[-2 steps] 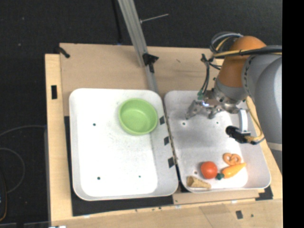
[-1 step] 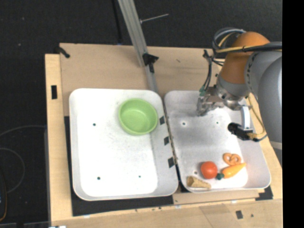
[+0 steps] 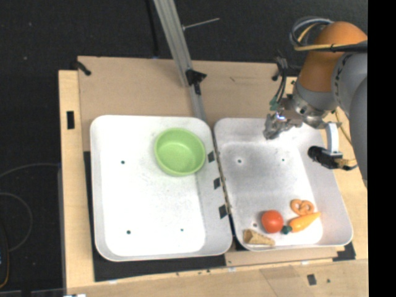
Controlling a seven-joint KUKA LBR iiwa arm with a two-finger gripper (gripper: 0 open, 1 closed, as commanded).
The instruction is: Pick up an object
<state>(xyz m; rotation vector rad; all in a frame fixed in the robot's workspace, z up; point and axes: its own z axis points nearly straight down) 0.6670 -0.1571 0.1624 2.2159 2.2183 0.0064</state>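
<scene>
The end effector point(image 3: 273, 129) hangs over the right bin's point(image 3: 260, 166) twelve o'clock edge; I cannot tell its state. At five o'clock in that bin lie a tomato point(image 3: 271, 221), carrot point(image 3: 303, 222), pretzel point(image 3: 301, 206) and wedge point(image 3: 258, 237). A green bowl point(image 3: 179, 152) sits in the left bin point(image 3: 124, 190).

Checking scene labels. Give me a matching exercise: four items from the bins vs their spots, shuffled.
Items:
1. green bowl
2. tomato
3. pretzel
4. gripper

Places:
A. right bin, top edge
B. left bin, upper right
C. right bin, just above the carrot
D. right bin, bottom, left of the carrot

Pairs: 1-B, 2-D, 3-C, 4-A
</scene>
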